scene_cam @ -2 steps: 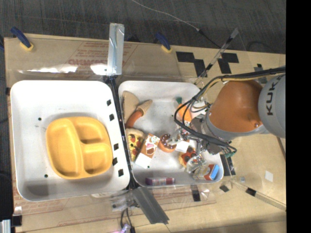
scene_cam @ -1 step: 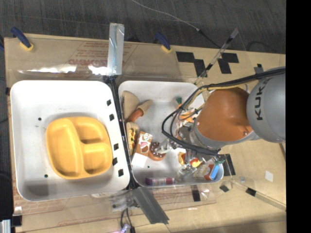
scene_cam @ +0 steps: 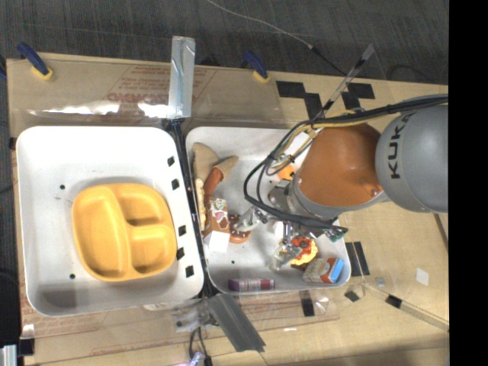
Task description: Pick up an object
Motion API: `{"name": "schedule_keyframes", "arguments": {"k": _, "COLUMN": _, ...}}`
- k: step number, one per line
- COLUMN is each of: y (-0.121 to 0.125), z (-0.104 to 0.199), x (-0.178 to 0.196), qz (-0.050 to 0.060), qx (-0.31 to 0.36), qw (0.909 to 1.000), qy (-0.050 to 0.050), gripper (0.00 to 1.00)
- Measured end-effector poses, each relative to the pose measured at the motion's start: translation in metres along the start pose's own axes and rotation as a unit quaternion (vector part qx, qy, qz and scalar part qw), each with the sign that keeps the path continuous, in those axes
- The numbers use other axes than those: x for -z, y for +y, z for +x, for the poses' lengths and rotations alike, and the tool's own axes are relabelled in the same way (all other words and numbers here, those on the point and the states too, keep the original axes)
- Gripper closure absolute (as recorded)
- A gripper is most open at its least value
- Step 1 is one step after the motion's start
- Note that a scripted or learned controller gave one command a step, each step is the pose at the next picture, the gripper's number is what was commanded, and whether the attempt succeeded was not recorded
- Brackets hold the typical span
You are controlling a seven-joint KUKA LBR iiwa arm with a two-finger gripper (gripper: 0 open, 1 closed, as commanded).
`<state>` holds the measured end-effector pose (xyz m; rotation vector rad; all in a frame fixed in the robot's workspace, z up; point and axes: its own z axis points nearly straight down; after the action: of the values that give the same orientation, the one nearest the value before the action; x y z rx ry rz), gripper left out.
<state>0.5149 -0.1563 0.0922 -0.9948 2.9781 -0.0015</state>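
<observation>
Camera view: my arm (scene_cam: 366,170) low over right bin (scene_cam: 229,139), gripper (scene_cam: 293,242) among clutter; can't tell claw state. Yellow divided tray (scene_cam: 122,229) in left bin (scene_cam: 46,147).

two white bins (scene_cam: 46,147), one yellow tray (scene_cam: 122,231)

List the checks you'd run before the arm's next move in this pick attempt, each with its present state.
1. Arm over the right bin, where the objects lie: ok.
2. Hand above the small objects near the bin's front wall: ok.
3. Object between the fingers: cannot tell.
4. Cables clear of the objects: cannot tell.
5. Yellow divided tray sits apart in the left bin: ok.
</observation>
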Motion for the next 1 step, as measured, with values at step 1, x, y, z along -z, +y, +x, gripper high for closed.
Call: {"name": "schedule_keyframes", "arguments": {"k": 1, "y": -0.0828, "z": -0.0353, "x": 0.0393, "qz": 0.003, "qx": -0.024, "qw": 0.9997, "qy": -0.002, "gripper": 0.0}}
